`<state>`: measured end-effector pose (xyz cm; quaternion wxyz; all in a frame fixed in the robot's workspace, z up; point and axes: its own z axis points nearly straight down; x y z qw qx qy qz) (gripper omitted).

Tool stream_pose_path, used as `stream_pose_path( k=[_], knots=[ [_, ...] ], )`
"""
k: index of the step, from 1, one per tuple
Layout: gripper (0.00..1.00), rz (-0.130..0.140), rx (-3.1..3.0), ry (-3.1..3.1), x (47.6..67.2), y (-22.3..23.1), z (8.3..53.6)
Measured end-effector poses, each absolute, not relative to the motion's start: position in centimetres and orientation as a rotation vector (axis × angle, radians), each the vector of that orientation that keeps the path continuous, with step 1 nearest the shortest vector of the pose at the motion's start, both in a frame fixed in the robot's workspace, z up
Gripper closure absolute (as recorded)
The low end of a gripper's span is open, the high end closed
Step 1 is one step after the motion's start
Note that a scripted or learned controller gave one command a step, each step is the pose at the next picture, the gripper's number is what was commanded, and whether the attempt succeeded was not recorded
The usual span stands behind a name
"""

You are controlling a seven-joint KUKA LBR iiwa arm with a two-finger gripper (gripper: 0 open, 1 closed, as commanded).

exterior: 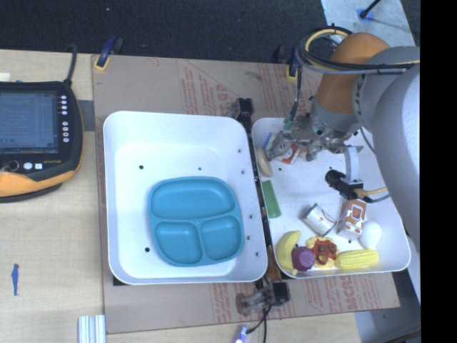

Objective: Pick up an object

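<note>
A black-and-orange teach pendant (pixel 32 145) lies at the left end of the desk (pixel 57 263), well apart from the two white bins. The left bin (pixel 128 156) holds one item, a blue divided plate (pixel 194 220), lying flat toward the near side. Across the shared rims, the right bin (pixel 307 186) carries everything else. A tan piece (pixel 263 164) rests against its left wall, with a green strip (pixel 270 199) just nearer along that wall. Both have their long axes running far to near, parallel to the wall. The tool (pixel 291 148) hangs over the far left corner of this bin, on the grey arm (pixel 393 120) reaching in from the right. Whether it is open or closed cannot be told from this angle, and nothing is seen in its grasp. The tan piece looks the nearest candidate, just left of the tool and slightly toward the near side. A pick there likely calls for a short shift toward the wall, where the rim may crowd the approach. Toward the near edge, well apart from the tool, sit a banana (pixel 285 251), a purple item (pixel 303 259), a red item (pixel 325 248), a silver block (pixel 318 219), an orange-and-white packet (pixel 352 217), a yellow corn cob (pixel 357 261) and a white egg-shaped piece (pixel 370 234).
</note>
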<state>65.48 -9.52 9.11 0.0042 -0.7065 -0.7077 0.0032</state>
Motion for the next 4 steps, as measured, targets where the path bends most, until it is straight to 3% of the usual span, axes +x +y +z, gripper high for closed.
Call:
stream_pose_path(
  k=[3,4],
  knots=[
    [0.00,0.009,-2.212,-2.218,65.5,-9.3,9.1],
    [1.00,0.029,-2.204,-2.216,65.3,-9.7,10.3]
  ],
)
